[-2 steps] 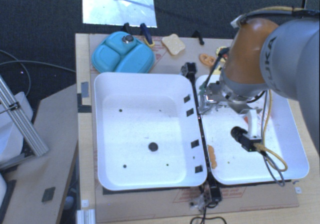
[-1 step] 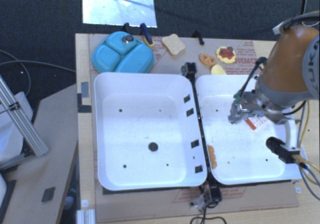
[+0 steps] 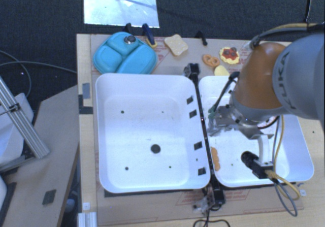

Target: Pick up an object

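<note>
Where arm (image 3: 269,76) hangs, toast (image 3: 176,44), pretzel (image 3: 210,60) behind.

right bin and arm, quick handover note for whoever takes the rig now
Tool: low over the right bin's left side, near the divider; whether it is open or shut cannot be made out, and nothing is seen held.
Things: a small orange piece lies in the right bin by its left wall; a dark round item sits in the left bin.
Done: no pick confirmed.
Left: grasp an object and lift it.
</note>
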### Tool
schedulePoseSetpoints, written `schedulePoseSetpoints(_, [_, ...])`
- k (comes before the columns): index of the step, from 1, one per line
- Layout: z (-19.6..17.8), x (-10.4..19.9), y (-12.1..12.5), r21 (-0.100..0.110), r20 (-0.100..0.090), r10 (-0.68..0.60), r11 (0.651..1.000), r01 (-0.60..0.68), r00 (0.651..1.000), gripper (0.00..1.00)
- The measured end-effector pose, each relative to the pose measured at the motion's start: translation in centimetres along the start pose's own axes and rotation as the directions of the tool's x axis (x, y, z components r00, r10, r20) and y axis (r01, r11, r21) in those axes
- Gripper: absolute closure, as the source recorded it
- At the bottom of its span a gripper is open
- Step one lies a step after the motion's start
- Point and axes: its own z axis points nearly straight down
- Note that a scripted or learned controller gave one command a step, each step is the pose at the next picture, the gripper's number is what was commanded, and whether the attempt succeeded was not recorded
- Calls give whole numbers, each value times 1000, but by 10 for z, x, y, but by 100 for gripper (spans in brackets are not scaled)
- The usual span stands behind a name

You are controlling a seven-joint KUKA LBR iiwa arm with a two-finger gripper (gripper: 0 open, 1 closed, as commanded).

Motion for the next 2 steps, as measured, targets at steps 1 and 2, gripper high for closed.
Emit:
schedulePoseSetpoints(1, [-108, 43, 52, -18, 1, -2, 1000, 2, 1000, 100])
schedulePoseSetpoints(2, [-40, 92, 128, -5, 1, 0, 1000, 0, 1000, 100])
